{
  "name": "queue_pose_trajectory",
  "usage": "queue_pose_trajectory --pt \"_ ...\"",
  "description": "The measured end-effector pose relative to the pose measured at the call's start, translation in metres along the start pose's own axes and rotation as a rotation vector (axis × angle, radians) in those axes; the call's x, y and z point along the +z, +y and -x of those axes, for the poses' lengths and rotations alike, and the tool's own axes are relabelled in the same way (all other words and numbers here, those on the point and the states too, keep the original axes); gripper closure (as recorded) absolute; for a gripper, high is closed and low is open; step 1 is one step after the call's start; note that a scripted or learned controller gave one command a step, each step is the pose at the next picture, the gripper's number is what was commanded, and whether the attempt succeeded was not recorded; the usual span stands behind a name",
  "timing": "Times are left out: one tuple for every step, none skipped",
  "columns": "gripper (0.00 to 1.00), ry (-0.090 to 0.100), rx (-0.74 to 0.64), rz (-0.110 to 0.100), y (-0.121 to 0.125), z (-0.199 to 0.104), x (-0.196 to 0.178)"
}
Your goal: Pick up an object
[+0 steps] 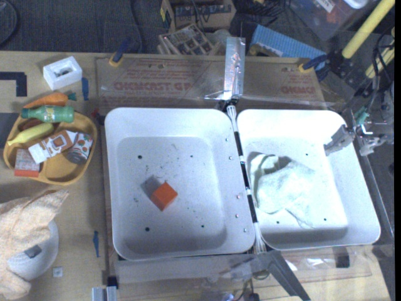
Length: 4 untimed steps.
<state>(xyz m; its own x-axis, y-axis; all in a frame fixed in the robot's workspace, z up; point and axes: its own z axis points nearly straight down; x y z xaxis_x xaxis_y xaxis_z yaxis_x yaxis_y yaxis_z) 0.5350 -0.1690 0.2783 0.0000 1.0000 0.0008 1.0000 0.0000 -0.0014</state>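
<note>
Orange cube-shaped block (165, 195) lies on the floor of the left white plastic bin (125, 127), a little below and left of that bin's middle, with a small grey patch just beside its upper-left corner. A crumpled white cloth (283, 187) fills the left half of the right white plastic bin (357, 227), well apart from the block.

To pick well, I judge the arm should travel over the divider between the bins, descend straight above the block with its fingers set across two opposite flat faces, and close only once low enough.

The two-finger gripper (341, 138) hangs over the right bin's upper-right corner, far from the block; its opening I cannot tell, and nothing is seen in it.
</note>
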Motion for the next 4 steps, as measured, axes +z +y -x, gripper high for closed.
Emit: queue_pose_trajectory --pt "0.0 0.0 0.084 0.0 0.035 -0.071 0.023" --pt "0.0 0.0 -0.047 0.0 0.031 -0.024 0.103" --pt "0.0 -0.003 -0.078 0.012 0.075 -0.032 0.189" --pt "0.0 -0.002 -0.266 0.005 0.049 -0.049 0.124"
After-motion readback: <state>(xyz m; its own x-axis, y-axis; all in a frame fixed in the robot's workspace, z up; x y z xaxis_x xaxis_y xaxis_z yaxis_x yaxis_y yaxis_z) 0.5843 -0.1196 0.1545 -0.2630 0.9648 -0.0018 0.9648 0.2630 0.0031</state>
